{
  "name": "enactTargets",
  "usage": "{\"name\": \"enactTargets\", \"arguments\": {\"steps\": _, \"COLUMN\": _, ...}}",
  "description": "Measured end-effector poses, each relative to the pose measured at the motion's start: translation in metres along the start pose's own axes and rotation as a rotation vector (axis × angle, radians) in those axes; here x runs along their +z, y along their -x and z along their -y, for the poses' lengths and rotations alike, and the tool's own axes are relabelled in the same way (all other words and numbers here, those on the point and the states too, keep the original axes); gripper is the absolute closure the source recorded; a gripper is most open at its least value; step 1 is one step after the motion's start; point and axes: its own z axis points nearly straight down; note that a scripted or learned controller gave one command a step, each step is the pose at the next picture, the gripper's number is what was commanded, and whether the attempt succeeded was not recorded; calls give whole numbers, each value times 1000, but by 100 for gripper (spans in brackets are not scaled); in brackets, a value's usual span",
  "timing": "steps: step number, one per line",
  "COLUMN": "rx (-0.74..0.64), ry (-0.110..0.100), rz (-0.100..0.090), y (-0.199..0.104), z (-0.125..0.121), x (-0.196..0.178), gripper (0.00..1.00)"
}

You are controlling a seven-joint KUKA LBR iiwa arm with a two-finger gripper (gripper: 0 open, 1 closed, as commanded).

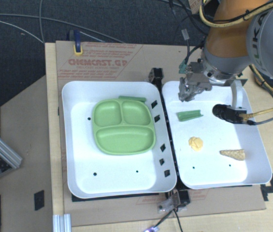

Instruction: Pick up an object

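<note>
gripper [187,96] above right bin [252,173], just beyond green piece [190,115]

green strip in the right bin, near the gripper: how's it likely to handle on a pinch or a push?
The green strip looks thin and lies flat on the right bin floor, so a top pinch may struggle to get under it. It's small, probably light. Its flat shape suggests it would slide rather than roll if the gripper pushed it.
</note>
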Motion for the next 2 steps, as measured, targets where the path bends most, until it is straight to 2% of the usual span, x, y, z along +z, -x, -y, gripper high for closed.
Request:
{"name": "enactTargets", "arguments": {"steps": 1, "rx": 1, "ry": 0, "rz": 0, "y": -39, "z": 23, "x": -1, "gripper": 100}}
{"name": "enactTargets", "arguments": {"steps": 2, "rx": -2, "ry": -2, "rz": 0, "y": -95, "z": 52, "x": 12, "gripper": 100}}
